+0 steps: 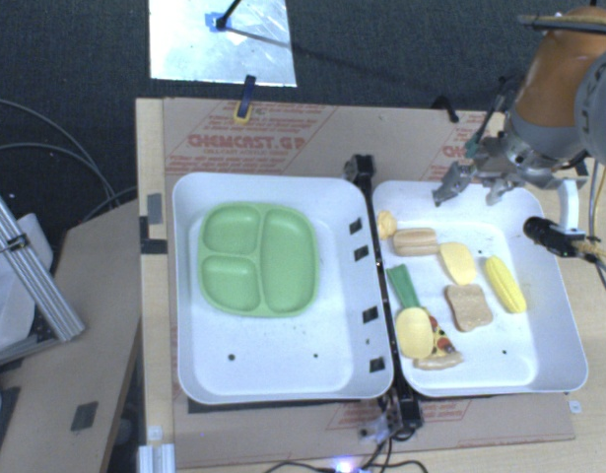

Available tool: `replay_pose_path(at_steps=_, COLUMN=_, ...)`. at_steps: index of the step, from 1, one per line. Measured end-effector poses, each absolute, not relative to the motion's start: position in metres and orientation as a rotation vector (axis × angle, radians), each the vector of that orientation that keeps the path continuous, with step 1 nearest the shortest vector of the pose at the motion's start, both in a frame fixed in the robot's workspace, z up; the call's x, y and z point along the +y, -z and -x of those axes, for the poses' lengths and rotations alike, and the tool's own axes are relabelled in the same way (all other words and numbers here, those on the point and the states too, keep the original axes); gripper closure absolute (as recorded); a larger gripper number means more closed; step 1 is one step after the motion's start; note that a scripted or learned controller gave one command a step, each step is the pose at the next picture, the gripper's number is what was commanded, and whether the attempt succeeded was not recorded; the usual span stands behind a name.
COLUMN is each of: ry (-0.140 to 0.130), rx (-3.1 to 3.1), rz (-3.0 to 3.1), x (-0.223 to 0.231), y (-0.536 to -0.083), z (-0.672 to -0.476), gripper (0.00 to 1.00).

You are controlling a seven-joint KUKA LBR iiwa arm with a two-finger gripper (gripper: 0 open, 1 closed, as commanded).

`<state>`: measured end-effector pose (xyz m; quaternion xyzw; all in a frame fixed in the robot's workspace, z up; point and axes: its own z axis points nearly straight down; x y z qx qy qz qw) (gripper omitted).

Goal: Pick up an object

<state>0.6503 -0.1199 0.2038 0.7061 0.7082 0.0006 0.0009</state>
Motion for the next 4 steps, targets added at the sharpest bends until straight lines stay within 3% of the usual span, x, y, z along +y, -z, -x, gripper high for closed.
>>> replay_pose_path(at_steps=1, ry=0.011, rx=2.224, rz=-2.235, x=-0.148, y=-0.108, z=-0.548, gripper=0.0)
replay_pose_path(at_steps=2, ry=-0.018, rx=2.203, rz=-2.206, x=-0.121, y=-0.091, z=-0.492, gripper=0.0)
replay_pose_path(at_steps=3, ry=-0.008, rx=2.215, rz=-2.207, x=-0.089, y=-0.089, z=-0.546, gripper=0.0)
replay_pose_path(at_steps=4, ry=-0.017, rx=2.209, rz=-2.206, x=-0.085, y=-0.09, z=-0.491, gripper=0.0)
